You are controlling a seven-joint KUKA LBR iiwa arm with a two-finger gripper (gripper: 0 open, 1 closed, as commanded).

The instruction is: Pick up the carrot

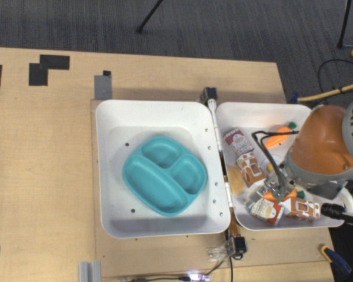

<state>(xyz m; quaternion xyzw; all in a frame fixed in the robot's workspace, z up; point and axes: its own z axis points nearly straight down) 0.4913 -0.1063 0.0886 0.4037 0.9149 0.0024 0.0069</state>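
With the claw [275, 187] low among cartons at the right bin's [242, 221] six o'clock, its state impossible to tell, the arm should lift and travel toward twelve o'clock, where the carrot [277, 138] lies near the far wall.

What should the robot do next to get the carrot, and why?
Probably lift and shift toward the bin's far side. The gripper is low among the cartons, while the carrot lies apart, near the back of the right bin, beside the arm's orange band.
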